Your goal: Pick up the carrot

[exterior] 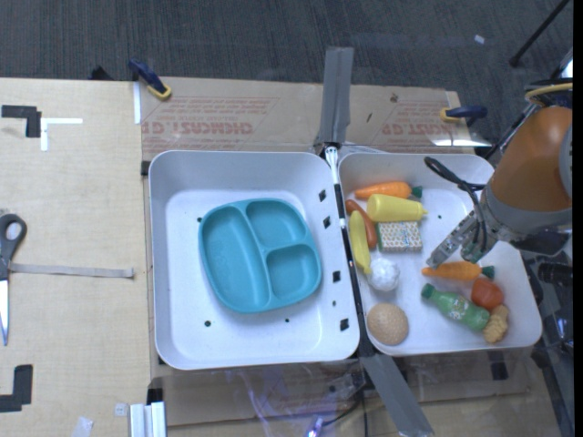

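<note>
Two carrots lie in the right bin (519, 330). One orange carrot (383, 190) with a green top lies near the bin's far wall. A second carrot (454, 269) lies across the bin's middle right, green end pointing right. My gripper (448, 251) reaches in from the right at a slant, and its tip sits right at the upper side of this second carrot. From this angle I cannot make out whether the carrot is gripped or only touched. The grey arm with its orange band (533, 167) rises above the bin's right side.
Around the carrots lie a yellow corn cob (396, 209), a banana (360, 244), a red chili (357, 215), a speckled block (399, 236), a white ball (383, 274), a tan bun (387, 322), a green bottle (455, 306) and a tomato (487, 293). The left bin (173, 317) holds a teal divided plate (261, 255).
</note>
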Controlling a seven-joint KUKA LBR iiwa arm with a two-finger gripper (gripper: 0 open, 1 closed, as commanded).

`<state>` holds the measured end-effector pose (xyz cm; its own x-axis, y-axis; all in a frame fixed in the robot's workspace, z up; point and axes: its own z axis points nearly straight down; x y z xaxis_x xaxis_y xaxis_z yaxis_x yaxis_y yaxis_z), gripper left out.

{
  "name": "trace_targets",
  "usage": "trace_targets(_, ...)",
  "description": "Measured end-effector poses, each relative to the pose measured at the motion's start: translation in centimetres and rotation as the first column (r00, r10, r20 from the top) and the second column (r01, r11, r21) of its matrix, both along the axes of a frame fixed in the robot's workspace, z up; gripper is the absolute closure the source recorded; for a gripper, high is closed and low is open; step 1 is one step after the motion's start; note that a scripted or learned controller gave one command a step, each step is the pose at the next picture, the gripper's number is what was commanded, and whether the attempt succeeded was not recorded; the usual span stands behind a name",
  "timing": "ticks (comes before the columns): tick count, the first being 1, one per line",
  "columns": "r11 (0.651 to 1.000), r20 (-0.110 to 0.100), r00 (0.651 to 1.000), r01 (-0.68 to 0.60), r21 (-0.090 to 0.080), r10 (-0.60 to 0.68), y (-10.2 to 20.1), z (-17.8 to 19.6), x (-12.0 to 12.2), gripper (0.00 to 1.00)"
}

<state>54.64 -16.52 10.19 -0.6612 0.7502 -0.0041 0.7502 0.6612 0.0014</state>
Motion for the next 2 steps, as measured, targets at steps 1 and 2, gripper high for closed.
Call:
trace_targets(1, 0.951, -0.001, 0.951, -0.308, 0.000, 0.308, -0.21, -0.95, -6.32, 1.00)
trace_targets(2, 0.951, 0.000, 0.951, -0.308, 0.000, 0.308, -0.19, -0.94, -6.30, 0.00)
